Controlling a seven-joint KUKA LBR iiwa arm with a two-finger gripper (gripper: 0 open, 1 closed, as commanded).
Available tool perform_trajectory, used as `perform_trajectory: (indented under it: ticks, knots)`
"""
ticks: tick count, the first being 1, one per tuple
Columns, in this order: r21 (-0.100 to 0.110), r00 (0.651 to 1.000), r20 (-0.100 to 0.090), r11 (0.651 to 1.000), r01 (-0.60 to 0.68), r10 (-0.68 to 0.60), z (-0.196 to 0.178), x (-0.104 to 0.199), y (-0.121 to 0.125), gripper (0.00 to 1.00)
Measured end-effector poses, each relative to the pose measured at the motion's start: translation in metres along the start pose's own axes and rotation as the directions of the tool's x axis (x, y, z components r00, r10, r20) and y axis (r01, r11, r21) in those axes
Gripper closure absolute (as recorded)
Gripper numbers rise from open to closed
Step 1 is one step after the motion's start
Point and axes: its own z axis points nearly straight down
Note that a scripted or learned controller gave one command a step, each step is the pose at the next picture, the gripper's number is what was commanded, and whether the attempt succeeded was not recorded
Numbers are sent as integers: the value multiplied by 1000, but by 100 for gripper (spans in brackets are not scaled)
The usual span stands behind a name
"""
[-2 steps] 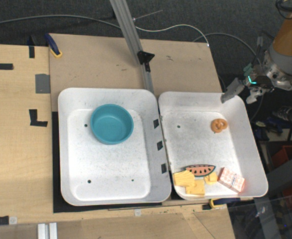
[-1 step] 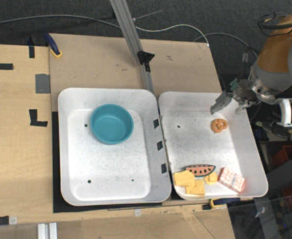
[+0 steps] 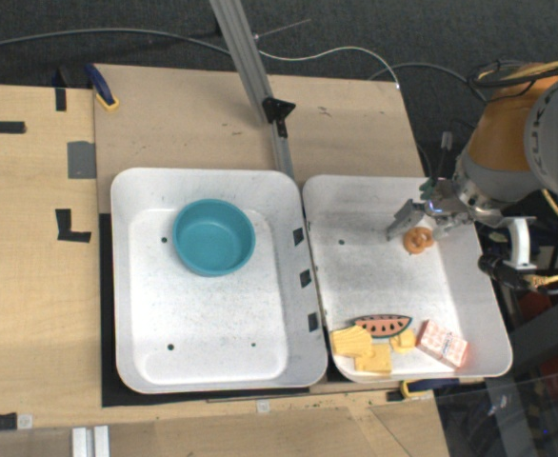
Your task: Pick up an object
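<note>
Bins sit side by side below me, and I read them from the left: the left bin (image 3: 136, 255) carries a teal bowl (image 3: 213, 237) toward its far half. Crossing into the right bin (image 3: 355, 217), I see a cluster along the near edge: yellow blocks (image 3: 360, 347), a watermelon slice toy (image 3: 382, 327) just behind them, and a pink-and-white box (image 3: 443, 343) at the near right corner. Farther back on the right sits a small orange-brown round object (image 3: 417, 242), possibly a toy pastry, though it is too small for me to be sure. The gripper (image 3: 414, 219) hangs directly over it, fingers spread apart with one dark finger angled to the left, and I see nothing between them. I judge that round piece to be my target. It looks light and rigid or slightly squashy, and its rounded sides could roll or squirt out of a pinch, so I would close across its widest middle, low, near the bin floor.
</note>
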Motion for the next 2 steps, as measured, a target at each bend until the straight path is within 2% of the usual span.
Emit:
perform_trajectory:
  ticks: [1, 2]
  knots:
    - [-7, 1000, 4, 1000, 0, 0, 60, -4, 5, 0]
    - [-7, 1000, 2, 1000, 1, -1, 47, -3, 6, 100]
